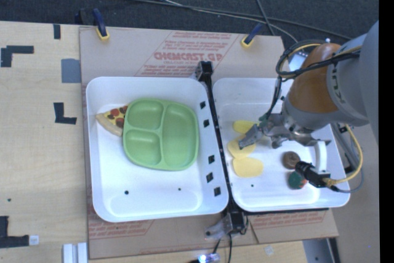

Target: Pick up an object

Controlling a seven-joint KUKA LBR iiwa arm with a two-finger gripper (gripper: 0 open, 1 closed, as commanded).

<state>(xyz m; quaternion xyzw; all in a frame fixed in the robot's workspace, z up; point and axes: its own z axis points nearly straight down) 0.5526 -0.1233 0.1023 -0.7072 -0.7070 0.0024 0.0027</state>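
Jaws (251, 140) hang low in the right bin (246, 93), beside the yellow slices (244, 164); whether they are parted or closed I cannot tell, and nothing shows held between them. For a clean pick, I would centre over one slice and descend straight. A brown piece (290, 160) and a green one (297, 180) lie nearby. The left bin (154, 203) holds a green divided plate (161, 133) and a pizza slice (112, 119).
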